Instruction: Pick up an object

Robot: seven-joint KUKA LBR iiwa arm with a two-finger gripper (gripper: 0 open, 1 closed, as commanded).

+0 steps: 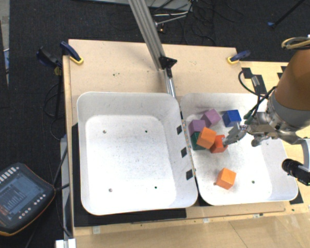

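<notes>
White plastic forms the two shallow bins seen side by side on the pale wooden bench point(124, 61); the left bin point(93, 107) is seen beside the right bin point(258, 190), which holds a cluster of small blocks. Near the dividing edge, two purple blocks point(211, 117) are found close together, with a blue block point(231, 118) just beside them toward the arm. Below these, a green block point(196, 140) is partly covered by an orange block point(207, 137), and a red-orange block point(218, 144) lies touching that orange one. A second orange cube point(226, 178) is set apart from the cluster, lower in the same bin. The gripper point(232, 136) is reached in from the right and is placed low at the cluster, its tips just beside or against the red-orange block; whether anything is gripped cannot be told from this view. A grey arm point(294, 102) with an orange band is seen above the bin's right side. A handheld control pendant point(15, 198) is seen on the dark floor at lower left.
</notes>
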